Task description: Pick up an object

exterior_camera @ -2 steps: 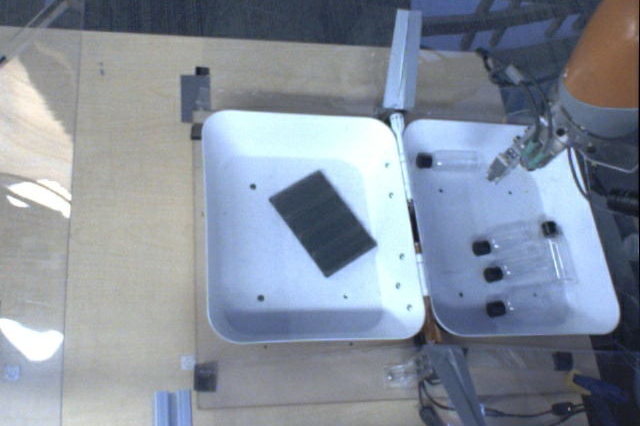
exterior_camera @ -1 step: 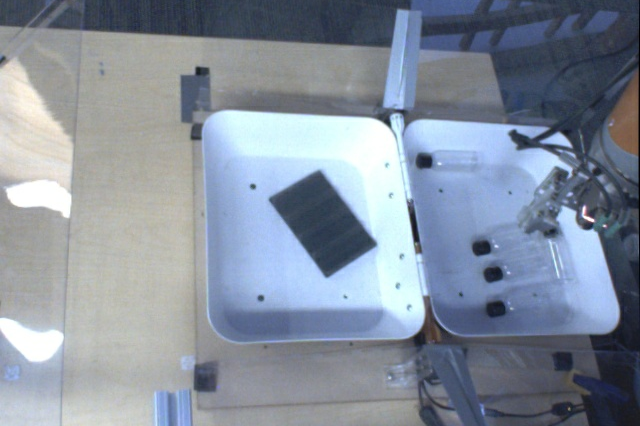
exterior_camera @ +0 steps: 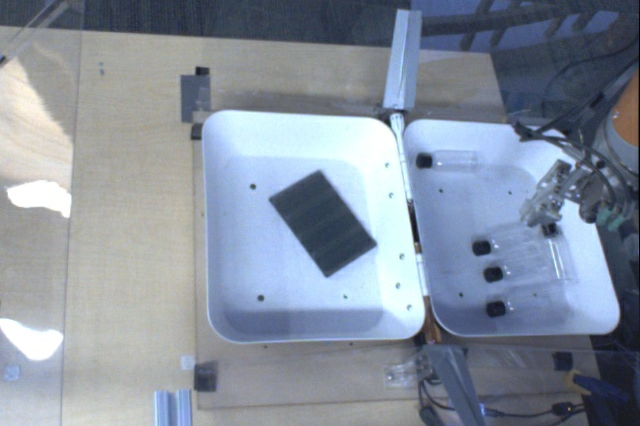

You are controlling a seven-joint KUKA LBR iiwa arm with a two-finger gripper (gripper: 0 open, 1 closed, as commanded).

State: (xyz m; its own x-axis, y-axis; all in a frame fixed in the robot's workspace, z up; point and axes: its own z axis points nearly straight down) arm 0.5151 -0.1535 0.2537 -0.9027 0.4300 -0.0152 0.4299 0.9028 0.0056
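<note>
Your gripper (exterior_camera: 545,204) sits over the right bin (exterior_camera: 600,319), toward its 3 o'clock wall, with the arm (exterior_camera: 615,169) coming in from 3 o'clock. I can't tell how the gripper is set; the metal blurs into the white floor and the clear plastic under it, so don't assume it has anything. Candidates: three clear bottles with black caps lie on their sides just at 6 to 7 o'clock of the gripper, caps at (exterior_camera: 482,246), (exterior_camera: 493,273) and (exterior_camera: 496,310). A fourth bottle (exterior_camera: 450,159) lies apart at the bin's 11 o'clock corner. The left bin (exterior_camera: 225,314) has one flat dark pad (exterior_camera: 323,222) near its middle, lying askew. My call: go for the top bottle of the cluster, since its body looks closest to the tip. Come straight down across the barrel, not along it. Round clear plastic will likely roll or squirt out, so centre on the body, away from the cap. The bottles look near or touching each other, so a wide approach could knock the neighbours. Room: the 3 o'clock wall is close behind the gripper, so you have little margin that way. The bin floor toward 9 and 12 o'clock is open, so retreat upward and inward. The divider between the bins (exterior_camera: 408,214) is well clear. The flat pad is a poor fallback, too low for an easy edge grab.
</note>
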